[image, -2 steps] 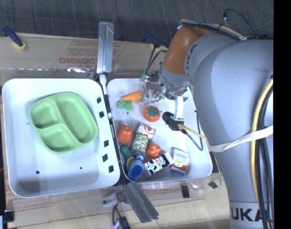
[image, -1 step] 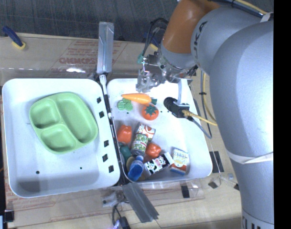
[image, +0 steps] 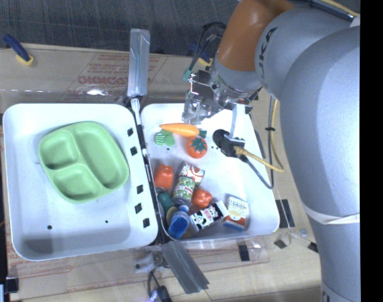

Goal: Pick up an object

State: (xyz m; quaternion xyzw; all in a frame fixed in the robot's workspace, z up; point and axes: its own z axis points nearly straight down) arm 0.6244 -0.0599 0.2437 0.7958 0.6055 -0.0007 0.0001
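Currently the arm [image: 304,80] reaches in from the right over the right bin [image: 257,168]; gripper [image: 194,109] sits at the bin's far end, just above the toy carrot [image: 178,129]; can't tell whether the claw is released or clenched, metal parts blur together there; nothing visibly between it. Carrot lies flat, orange body pointing right, green top [image: 165,138] at its left end; toy tomato [image: 196,146] just beside it on the near side. Rest of the clutter is piled toward the bin's near-left corner: orange pepper [image: 164,177], small printed can [image: 185,184], red item [image: 202,198], blue cup [image: 178,224], cow-pattern carton [image: 207,218], small box [image: 236,211]. Left bin [image: 27,231] holds a green divided plate [image: 84,161], three compartments, lying flat.
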